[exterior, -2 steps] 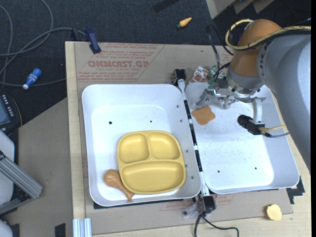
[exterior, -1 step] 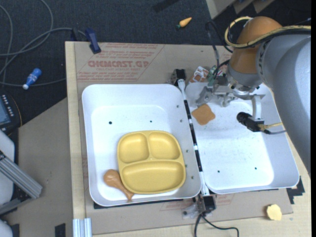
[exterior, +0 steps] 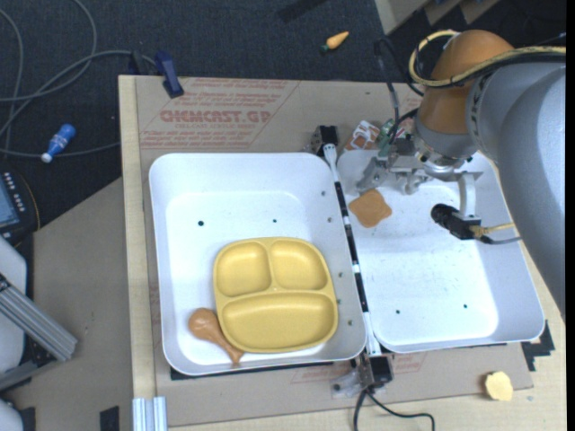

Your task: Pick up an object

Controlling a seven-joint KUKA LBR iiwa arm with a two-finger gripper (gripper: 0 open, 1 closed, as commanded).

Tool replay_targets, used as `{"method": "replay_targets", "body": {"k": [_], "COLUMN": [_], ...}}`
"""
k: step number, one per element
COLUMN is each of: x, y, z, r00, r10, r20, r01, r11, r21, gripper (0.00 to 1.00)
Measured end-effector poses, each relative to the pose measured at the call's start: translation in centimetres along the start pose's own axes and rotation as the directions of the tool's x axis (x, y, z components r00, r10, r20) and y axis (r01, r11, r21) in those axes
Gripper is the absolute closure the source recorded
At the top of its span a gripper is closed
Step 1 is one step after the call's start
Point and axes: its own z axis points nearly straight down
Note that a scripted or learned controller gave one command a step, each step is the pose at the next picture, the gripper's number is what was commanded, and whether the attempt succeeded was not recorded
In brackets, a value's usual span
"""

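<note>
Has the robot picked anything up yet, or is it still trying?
Nothing looks lifted yet. The gripper is low at the far left corner of the right bin, just above the tan toast-like piece, which lies on the bin floor. Grabbing and raising something is still left. The yellow divided plate and orange drumstick toy sit untouched in the left bin.

- The grey arm (exterior: 530, 124) is extended in from the right, over the right bin (exterior: 449, 294).
- The orange band (exterior: 458, 79) is seen above the wrist.
- The gripper (exterior: 395, 173) is lowered near that bin's far left corner.
</note>
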Motion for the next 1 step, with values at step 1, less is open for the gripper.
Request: {"method": "replay_targets", "body": {"k": [1], "x": [-0.26], "y": [-0.98], "z": [0.0], "r00": [1.0], "r10": [0.002], "r20": [-0.001], "r01": [-0.002], "r11": [1.0], "r21": [0.005], "gripper": [0.0]}}
